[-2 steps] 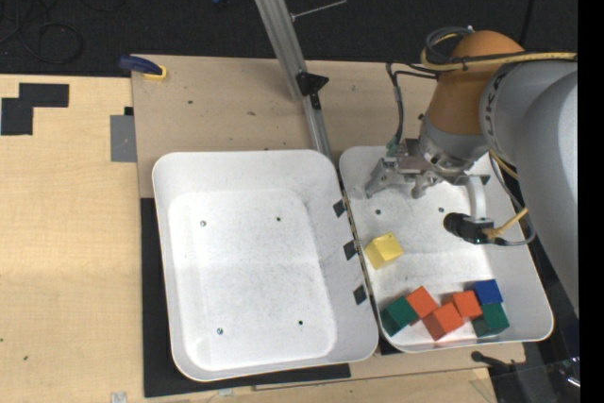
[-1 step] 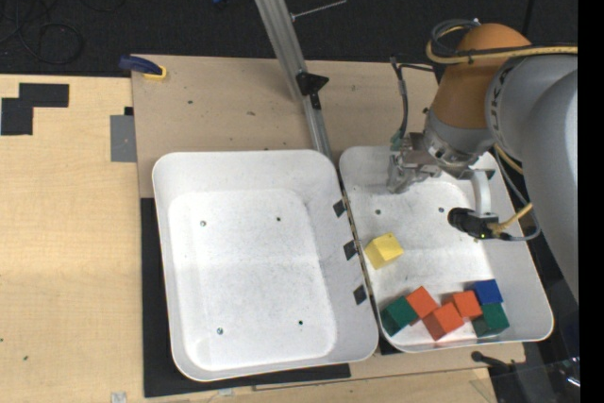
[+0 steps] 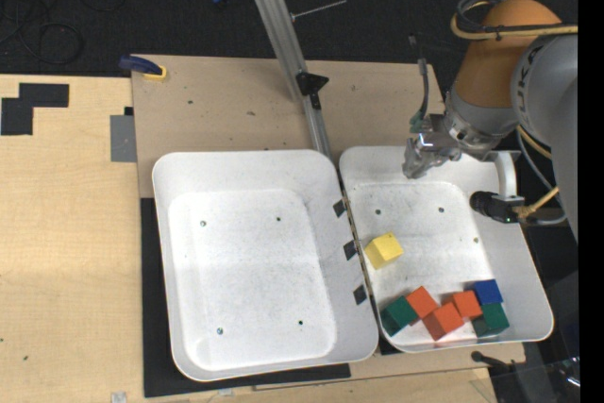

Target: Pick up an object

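At about one o'clock in the picture, the gripper (image 3: pixel 422 160) hangs over the far end of the right bin (image 3: pixel 510 245). Nothing is between its tips. They are too small and too bunched to show whether they are spread or pressed together, so I cannot tell.

I think the pick is only starting. The arm is up high and well apart from every block, so nothing has been grabbed yet.

The right bin holds all the toys. A yellow block (image 3: pixel 384 249) sits alone near the bin's left wall, at about seven o'clock from the gripper. It has bare floor all round it.

Down at the near end, at about five o'clock from the gripper, the other blocks are crowded together. There are two green blocks (image 3: pixel 399 313), three orange blocks (image 3: pixel 444 320) and one blue block (image 3: pixel 487 292). Some of them touch each other.

The left bin (image 3: pixel 189 175) is beside the right bin, at nine o'clock from it.

Next, the arm must move toward the near end and go down. The yellow block looks the easiest, because nothing crowds it. The pile looks harder, since the tips could bump a neighbour.
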### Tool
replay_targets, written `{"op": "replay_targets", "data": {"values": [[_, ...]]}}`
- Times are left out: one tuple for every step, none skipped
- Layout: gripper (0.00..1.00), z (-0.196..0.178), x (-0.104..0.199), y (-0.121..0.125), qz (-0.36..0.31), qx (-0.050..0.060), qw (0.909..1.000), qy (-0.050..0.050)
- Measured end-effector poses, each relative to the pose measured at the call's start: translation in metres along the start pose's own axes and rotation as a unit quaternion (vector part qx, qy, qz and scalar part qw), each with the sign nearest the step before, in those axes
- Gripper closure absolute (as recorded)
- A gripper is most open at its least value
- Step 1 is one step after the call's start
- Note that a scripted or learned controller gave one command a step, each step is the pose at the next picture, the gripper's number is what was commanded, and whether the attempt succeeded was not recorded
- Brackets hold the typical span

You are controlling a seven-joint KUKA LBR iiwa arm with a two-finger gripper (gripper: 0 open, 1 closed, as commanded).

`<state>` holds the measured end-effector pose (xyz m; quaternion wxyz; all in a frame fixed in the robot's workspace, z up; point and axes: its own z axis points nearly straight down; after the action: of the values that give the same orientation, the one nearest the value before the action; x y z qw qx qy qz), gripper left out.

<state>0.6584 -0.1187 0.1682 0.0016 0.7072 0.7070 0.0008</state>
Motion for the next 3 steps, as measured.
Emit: {"op": "replay_targets", "data": {"values": [[1.0,-0.048,-0.006,-0.006,0.001,0.0,1.0,0.0],[1.0,-0.099,-0.007,-0.005,0.0,0.0,1.0,0.0],[1.0,-0.097,0.052,-0.007,-0.003,0.003,1.0,0.002]]}}
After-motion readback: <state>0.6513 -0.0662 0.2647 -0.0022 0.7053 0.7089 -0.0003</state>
